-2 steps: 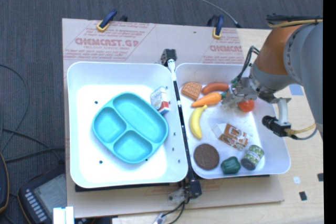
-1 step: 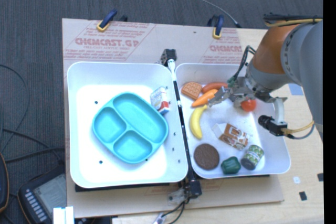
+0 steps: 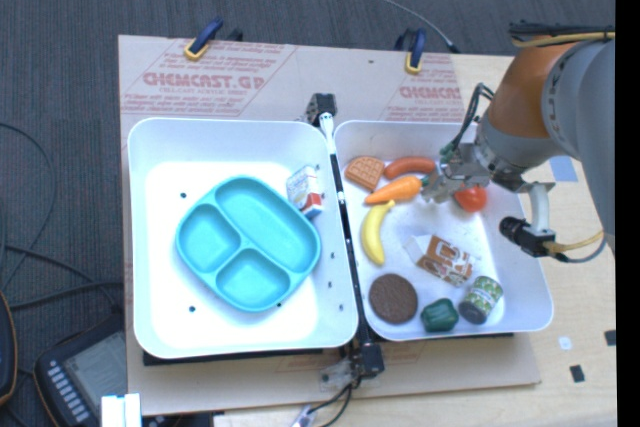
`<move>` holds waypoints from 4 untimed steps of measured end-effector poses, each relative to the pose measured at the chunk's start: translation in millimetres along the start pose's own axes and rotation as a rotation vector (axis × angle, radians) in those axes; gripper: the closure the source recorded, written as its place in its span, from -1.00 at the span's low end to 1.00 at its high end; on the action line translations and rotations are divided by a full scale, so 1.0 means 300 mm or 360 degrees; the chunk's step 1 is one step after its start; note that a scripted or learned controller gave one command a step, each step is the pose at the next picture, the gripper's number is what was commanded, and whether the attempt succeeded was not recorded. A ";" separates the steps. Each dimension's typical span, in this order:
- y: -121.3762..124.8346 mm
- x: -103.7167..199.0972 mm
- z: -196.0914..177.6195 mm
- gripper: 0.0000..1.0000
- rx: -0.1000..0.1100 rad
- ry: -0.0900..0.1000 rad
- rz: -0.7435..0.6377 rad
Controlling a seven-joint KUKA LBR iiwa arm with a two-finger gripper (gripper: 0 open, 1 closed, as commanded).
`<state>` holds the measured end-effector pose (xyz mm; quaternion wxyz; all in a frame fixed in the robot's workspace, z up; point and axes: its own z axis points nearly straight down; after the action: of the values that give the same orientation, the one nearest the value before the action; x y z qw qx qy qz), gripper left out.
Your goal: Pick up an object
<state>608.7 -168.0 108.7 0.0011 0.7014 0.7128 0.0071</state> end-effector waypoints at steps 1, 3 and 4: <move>0.005 0.020 0.001 -1.00 -0.0004 0.0014 -0.0007; -0.404 0.176 0.064 -1.00 0.0000 -0.0021 0.0027; -0.399 0.176 0.029 1.00 -0.0005 -0.0021 0.0028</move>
<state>488.3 -117.0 99.0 0.0068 0.7076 0.7065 0.0035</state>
